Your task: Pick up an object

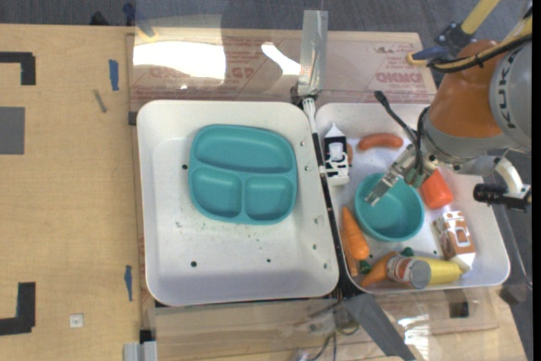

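One smooth teal divided plate [243,173] lay in the left bin [161,207]; one round teal bowl [390,214] sat beneath the gripper [390,183], whose grip state could not be determined.

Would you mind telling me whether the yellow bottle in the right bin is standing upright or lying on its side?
Lying on its side. The yellow bottle stretches lengthwise along the right bin's near wall, its red cap end pointing left toward the carrot.
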Controlling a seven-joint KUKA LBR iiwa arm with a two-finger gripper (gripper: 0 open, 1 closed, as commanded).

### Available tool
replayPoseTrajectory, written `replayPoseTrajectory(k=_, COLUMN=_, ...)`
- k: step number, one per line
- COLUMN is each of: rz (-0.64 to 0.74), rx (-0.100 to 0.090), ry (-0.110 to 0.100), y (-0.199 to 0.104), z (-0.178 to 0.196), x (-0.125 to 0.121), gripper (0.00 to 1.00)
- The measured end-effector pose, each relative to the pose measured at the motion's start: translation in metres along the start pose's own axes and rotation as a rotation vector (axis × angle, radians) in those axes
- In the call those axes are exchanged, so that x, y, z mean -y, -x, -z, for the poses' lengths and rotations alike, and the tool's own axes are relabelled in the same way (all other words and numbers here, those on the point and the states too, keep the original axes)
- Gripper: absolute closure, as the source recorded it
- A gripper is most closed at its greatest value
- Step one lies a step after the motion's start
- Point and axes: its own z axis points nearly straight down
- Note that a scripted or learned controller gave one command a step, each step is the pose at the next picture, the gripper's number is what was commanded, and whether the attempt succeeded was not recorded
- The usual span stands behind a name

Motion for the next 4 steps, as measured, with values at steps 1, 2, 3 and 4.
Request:
replayPoseTrajectory(k=1, rz=-0.079, rx=0.053, ry=0.025, y=-0.061, z=0.011, x=0.065, gripper=0.0)
replayPoseTrajectory(k=2, rz=-0.21, rx=0.008, ry=0.005, y=-0.041, z=0.002, x=-0.002, gripper=0.0)
replayPoseTrajectory(k=3, rz=-0.295, rx=-0.003, ry=-0.006, y=0.049, z=0.029, x=-0.067, gripper=0.0)
replayPoseTrajectory(k=4, rz=-0.239, rx=0.014, ry=0.012, y=0.012, z=0.008, x=-0.004, gripper=0.0)
